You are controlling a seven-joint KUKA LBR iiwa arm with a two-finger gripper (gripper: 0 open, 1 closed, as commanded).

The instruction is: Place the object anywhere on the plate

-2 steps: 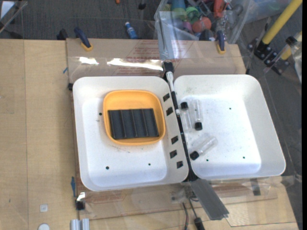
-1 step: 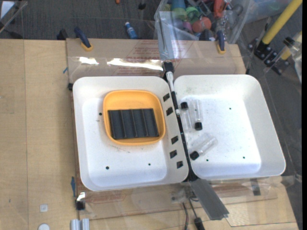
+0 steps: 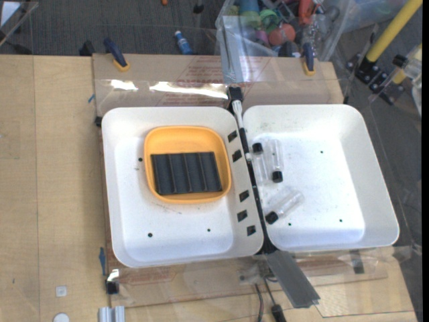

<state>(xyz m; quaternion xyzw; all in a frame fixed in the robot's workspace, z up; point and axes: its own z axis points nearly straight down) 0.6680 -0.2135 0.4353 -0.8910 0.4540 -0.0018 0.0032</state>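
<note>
The dark ribbed object [image 3: 186, 173] already lies flat on the orange plate [image 3: 155, 145] in the left bin [image 3: 124, 200], toward the bench's left side. The placing step looks done. The claw's state cannot be told.

Wooden bench [image 3: 47, 180] bears two white bins [image 3: 127, 240].

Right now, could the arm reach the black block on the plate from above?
Probably yes: the black block lies open on the orange plate in the left bin, nothing above it.
</note>
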